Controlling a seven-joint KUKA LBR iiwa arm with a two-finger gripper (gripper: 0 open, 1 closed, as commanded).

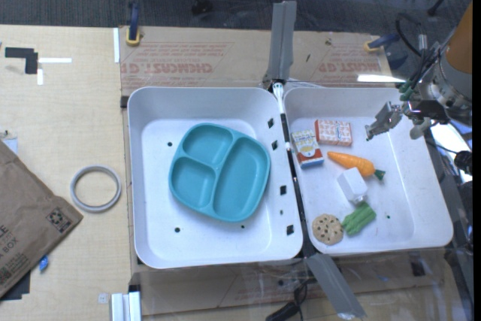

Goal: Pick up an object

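Pale wooden bench top (60,124) against grey carpet, with two shallow white bins side by side on brown cardboard.

Grey two-finger gripper (394,128) reaching in from the right, hovering over the upper right part of the right-hand white bin (409,195). Fingers apart, nothing between them. No contact with any object as far as can be seen.

Nearest below and to the left: small red-and-white patterned box (333,132), lying flat. Just beside that, a small white carton with a red base (306,146). Then an orange toy carrot with a green tip (352,162), almost touching a white block (351,184) beneath it. Further toward the near rim, a green toy bean pod (359,219) and a round brown cookie (327,228), close together.

Across the divider, in the left-hand white bin (158,237): a teal three-compartment plastic plate (219,171), alone. Out on the bench, a grey tape ring (95,187) and a brown paper bag (30,214).

Judged early in the task: nothing lifted, nothing gripped, all candidates lying on the bin floor. Left to do: pick a target, most likely the patterned box or the carrot, then descend, close and raise.
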